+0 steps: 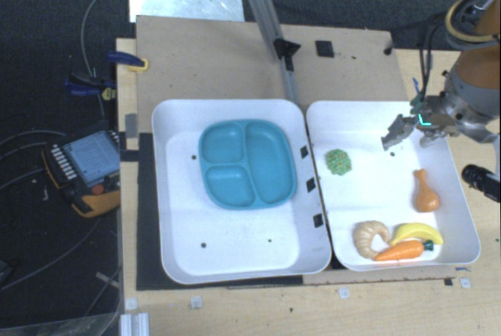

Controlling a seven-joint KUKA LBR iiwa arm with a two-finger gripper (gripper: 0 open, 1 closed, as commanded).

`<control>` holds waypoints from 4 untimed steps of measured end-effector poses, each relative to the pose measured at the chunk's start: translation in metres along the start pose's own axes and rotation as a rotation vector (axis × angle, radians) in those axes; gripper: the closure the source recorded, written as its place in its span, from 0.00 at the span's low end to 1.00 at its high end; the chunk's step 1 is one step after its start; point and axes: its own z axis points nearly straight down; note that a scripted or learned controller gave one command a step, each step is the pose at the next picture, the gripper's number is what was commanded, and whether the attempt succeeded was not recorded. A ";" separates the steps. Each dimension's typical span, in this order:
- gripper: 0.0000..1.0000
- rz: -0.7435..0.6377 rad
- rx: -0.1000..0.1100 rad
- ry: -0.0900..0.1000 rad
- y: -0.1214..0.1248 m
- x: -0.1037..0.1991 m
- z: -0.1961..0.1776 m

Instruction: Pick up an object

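In the left bin (176, 248) I see a blue divided plate (247, 163) lying flat. In the right bin (368, 193) a green broccoli piece (338, 161) sits near the left wall, with a croissant (369, 236), carrot (401, 251) and banana (418, 233) clustered at the near edge and an orange drumstick (425, 192) just above them. At the bin's far right the gripper (415, 132) hovers with nothing between its jaws, which look spread apart.

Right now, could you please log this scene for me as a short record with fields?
left bin: holds a blue divided plate
right bin: broccoli, chicken drumstick, croissant, banana, carrot
cluster: croissant, banana and carrot lie together at the near edge
claw: above the right bin's far right corner, nothing between its fingers
arm: enters from the right
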 end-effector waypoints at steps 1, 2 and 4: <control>0.00 0.000 -0.002 0.000 0.001 0.000 -0.001; 0.00 0.002 0.002 0.000 -0.003 0.007 0.044; 0.00 0.003 0.003 0.001 -0.009 0.010 0.128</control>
